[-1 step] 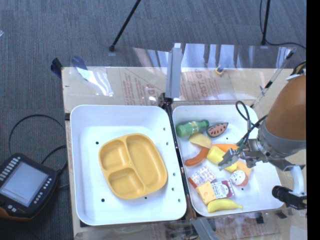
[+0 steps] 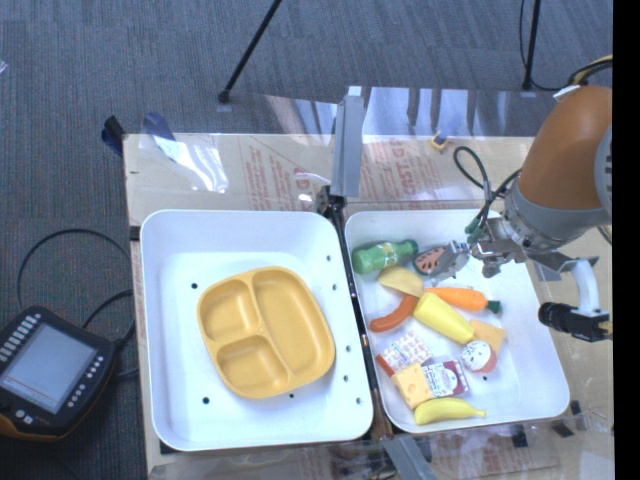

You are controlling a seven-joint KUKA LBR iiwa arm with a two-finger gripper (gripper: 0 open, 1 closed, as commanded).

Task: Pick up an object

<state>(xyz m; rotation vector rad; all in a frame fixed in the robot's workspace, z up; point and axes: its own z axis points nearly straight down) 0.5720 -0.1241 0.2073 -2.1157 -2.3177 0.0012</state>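
Nearest the camera, at the near edge of the right bin, lies a yellow banana; just beyond it sit a cheese wedge and small printed packets, their lettering too small to read. Beside these, a round red-and-white piece rests near an orange block. Mid-bin: a yellow corn-like piece, a carrot, a reddish sausage and a pale wedge, closely packed, leaving open white floor along the bin's right side. Farther back, a green bottle lies on its side by the left wall. The gripper hovers at the far part of this bin, touching or just over a dark red-and-grey toy; whether it is apart or together cannot be told. The left bin holds a yellow divided plate, with bare floor all round it. Red printing on the cardboard beyond is illegible. A teach pendant lies on the floor at left.
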